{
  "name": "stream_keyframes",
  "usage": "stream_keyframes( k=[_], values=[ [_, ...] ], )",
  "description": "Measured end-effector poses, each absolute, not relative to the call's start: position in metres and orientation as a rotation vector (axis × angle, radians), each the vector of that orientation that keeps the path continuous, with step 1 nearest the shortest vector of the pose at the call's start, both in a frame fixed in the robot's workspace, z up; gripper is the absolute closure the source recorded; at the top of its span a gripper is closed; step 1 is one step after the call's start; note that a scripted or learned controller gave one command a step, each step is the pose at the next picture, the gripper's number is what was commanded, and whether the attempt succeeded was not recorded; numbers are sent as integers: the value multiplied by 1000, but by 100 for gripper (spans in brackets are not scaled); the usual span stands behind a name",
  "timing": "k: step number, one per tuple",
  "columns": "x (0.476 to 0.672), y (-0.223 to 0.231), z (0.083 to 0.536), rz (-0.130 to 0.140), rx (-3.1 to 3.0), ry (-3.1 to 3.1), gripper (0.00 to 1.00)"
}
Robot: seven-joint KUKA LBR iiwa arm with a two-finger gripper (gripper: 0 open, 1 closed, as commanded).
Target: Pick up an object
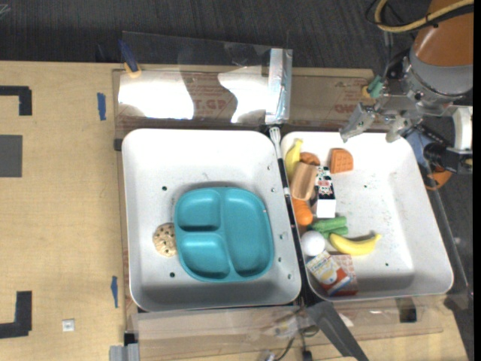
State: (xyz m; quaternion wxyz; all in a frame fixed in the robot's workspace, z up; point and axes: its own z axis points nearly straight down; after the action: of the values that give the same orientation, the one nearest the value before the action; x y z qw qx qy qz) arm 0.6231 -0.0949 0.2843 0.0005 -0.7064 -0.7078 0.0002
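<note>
Yellow and smooth, the curved banana (354, 242) lies a little clear of the crowded toy food along the right bin's (398, 201) left wall, so I judge it the easiest pick: descend over its middle and close across its narrow width. Beside that banana sit a round white ball (313, 243), a glossy printed carton (331, 271) and green pieces (328, 223). Well beyond the banana, over the bin's far rim, the gripper (373, 124) hangs with fingers apart, holding nothing.
</note>
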Motion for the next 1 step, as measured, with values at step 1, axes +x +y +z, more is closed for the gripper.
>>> stream_keyframes(
  k=[1],
  values=[
    [590,-59,180,8,-2200,-2233,0]
  ],
)
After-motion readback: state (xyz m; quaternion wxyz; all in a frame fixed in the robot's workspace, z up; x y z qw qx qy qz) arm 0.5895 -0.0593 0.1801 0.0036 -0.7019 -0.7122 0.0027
